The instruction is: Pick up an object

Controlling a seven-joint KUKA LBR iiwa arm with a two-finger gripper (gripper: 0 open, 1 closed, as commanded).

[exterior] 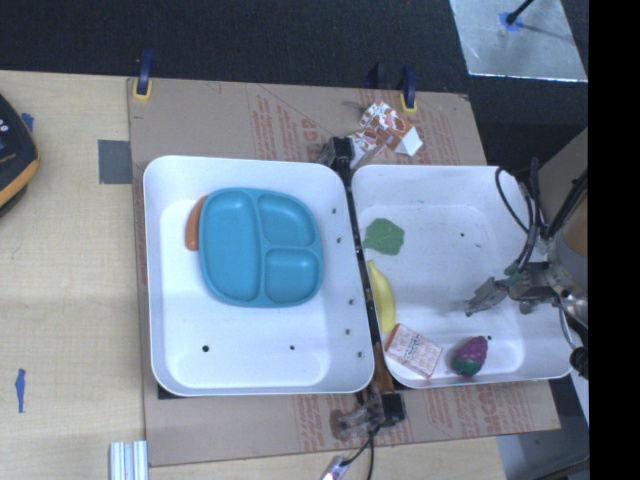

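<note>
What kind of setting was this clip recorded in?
Probably a robotics lab bench set up for grasping trials. Two white bins, left and right, sit on clamped cardboard, holding toy-like items: a blue divided plate, a banana. A gripper reaches into the right bin.

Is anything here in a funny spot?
Yes. An orange object lies mostly hidden beneath the blue divided plate in the left white bin, and a crumpled wrapper sits outside both bins.
</note>
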